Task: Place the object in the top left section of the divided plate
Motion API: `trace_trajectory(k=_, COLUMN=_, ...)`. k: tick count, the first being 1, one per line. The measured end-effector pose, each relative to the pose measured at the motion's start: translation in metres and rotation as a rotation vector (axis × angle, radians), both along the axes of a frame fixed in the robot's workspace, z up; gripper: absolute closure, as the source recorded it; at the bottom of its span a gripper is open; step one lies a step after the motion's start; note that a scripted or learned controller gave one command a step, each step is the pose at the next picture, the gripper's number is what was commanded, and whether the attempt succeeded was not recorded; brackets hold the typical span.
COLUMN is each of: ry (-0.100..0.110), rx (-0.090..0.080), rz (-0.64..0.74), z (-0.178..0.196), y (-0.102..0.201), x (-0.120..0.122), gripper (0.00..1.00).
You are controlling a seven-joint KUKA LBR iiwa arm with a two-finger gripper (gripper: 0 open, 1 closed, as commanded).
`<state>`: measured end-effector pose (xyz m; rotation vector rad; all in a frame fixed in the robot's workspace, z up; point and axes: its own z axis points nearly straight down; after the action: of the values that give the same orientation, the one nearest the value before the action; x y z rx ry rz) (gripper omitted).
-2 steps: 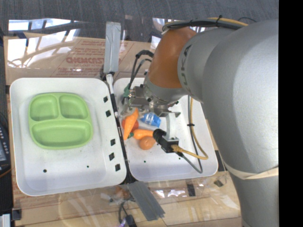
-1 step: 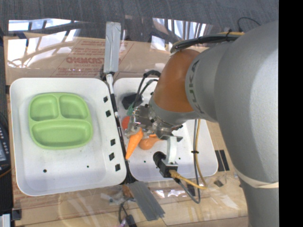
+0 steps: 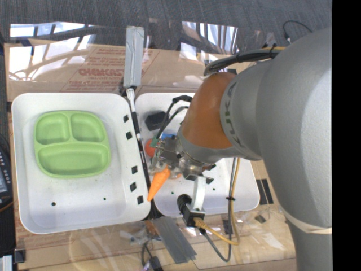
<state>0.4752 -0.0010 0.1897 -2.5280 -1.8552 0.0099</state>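
Right now the big grey KUKA arm with its orange band [image 3: 211, 114] fills the right half of the view, reaching in over the right-hand shallow white bin [image 3: 245, 192]. Its wrist hangs low above that bin's left side, and the 2-finger gripper [image 3: 165, 161] is buried under the wrist hardware, so I cannot tell how it is set. An orange carrot-shaped toy [image 3: 157, 184] pokes out from just below the gripper, tilted, its pointed tip aimed down and to the left, lying right against the black-clipped divider [image 3: 137, 151] where the 2 bins meet. Whether the gripper actually has it or it simply lies in the bin beneath, I cannot tell. Just above the carrot, a small red-orange object [image 3: 151, 147] and a bit of blue [image 3: 165, 135] peek out beside the wrist, and a dark, blackish object [image 3: 155, 119] sits higher up in the same bin. Over in the left-hand shallow white bin [image 3: 34, 210], the light green divided plastic plate [image 3: 72, 144] rests in the upper part, flat, with 2 small sections along the top and 1 wide section below. A yellow cable [image 3: 232, 208] loops down from the arm across the right bin's lower edge.
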Motion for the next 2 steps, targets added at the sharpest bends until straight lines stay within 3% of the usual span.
trace_trajectory(k=1, ry=0.003, rx=0.0, rz=0.005, z=0.009, y=0.0, x=0.001, gripper=1.0)
trace_trajectory(k=2, ry=-0.007, rx=0.0, rz=0.215, z=0.036, y=0.004, x=0.002, gripper=1.0)
